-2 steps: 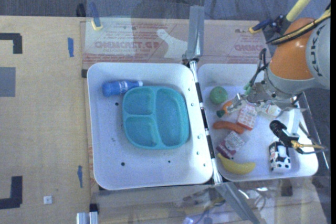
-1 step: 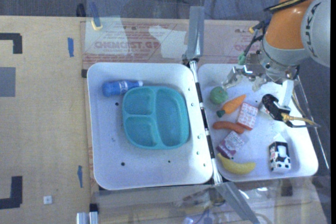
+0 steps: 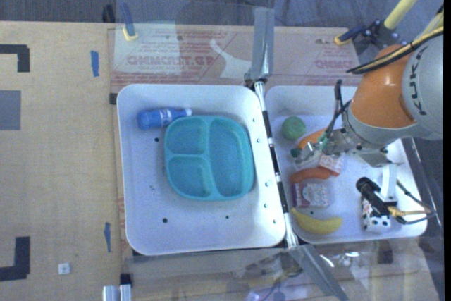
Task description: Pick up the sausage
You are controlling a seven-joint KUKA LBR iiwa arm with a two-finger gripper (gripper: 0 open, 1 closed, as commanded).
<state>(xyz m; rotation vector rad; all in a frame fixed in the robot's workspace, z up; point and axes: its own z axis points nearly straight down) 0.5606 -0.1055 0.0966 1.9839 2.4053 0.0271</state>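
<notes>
The sausage (image 3: 312,175) looks like a reddish-brown elongated piece lying across the middle of the right bin (image 3: 409,155). My gripper (image 3: 326,150) hangs low just above and slightly right of it, at the end of the grey arm with the orange band (image 3: 380,99). The gripper's body hides what lies directly under it. Whether it touches the sausage cannot be made out.
In the right bin are a green ball (image 3: 294,127), an orange piece (image 3: 309,139), a dark red packet (image 3: 313,194), a banana (image 3: 316,223) and a black-and-white object (image 3: 373,204). The left bin (image 3: 134,187) holds a teal divided plate (image 3: 208,157) and a blue bottle (image 3: 161,117).
</notes>
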